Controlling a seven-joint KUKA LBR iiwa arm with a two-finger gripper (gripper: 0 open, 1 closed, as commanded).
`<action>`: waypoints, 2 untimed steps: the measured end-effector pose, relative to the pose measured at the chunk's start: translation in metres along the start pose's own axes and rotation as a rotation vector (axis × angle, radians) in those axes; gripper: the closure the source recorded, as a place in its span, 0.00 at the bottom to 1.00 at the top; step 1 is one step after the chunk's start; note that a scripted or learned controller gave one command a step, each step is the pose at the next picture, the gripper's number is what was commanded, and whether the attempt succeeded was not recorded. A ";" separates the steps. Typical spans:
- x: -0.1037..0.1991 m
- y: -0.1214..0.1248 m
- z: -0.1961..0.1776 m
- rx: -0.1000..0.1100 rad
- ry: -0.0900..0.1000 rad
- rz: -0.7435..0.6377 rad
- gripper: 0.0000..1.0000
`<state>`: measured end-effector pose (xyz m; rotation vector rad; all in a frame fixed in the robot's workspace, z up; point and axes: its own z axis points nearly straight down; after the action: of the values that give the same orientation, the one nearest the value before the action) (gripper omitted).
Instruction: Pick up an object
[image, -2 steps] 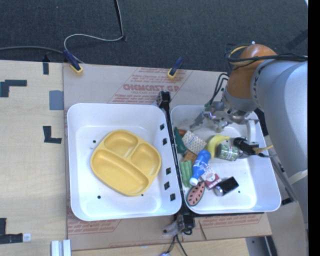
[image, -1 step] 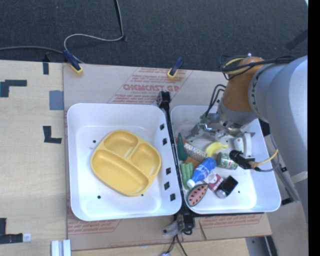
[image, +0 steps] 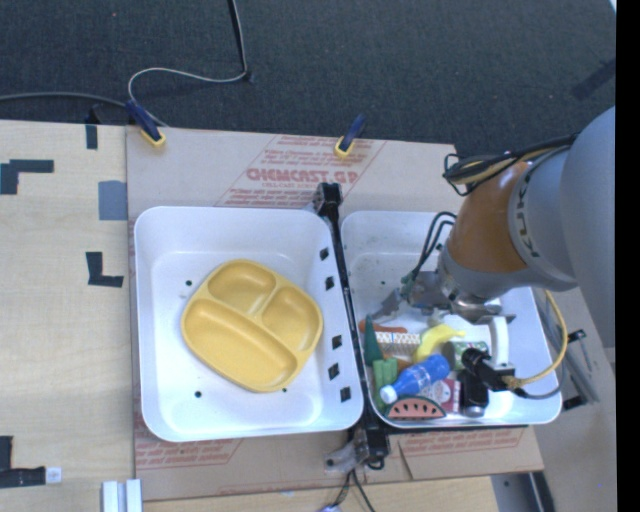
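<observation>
My gripper (image: 455, 312) hangs low in the right bin (image: 385, 232), above the heap of small things at its near end; whether it is spread or pressed together I cannot tell, for my own wrist hides it. Just beside it lies a blue bottle (image: 420, 377), long axis slanting, white cap toward the near-left corner. A yellow banana (image: 436, 339) lies above it, a watermelon slice (image: 413, 408) by the near rim. The left bin (image: 160, 300) bears a yellow divided plate (image: 252, 324), tilted diagonally.
</observation>
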<state>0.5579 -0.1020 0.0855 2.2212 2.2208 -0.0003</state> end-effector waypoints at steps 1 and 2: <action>-0.001 -0.073 0.000 -0.005 -0.002 0.000 0.00; -0.001 -0.072 -0.010 -0.007 -0.001 0.000 1.00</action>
<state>0.4860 -0.1031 0.0958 2.2179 2.2165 0.0058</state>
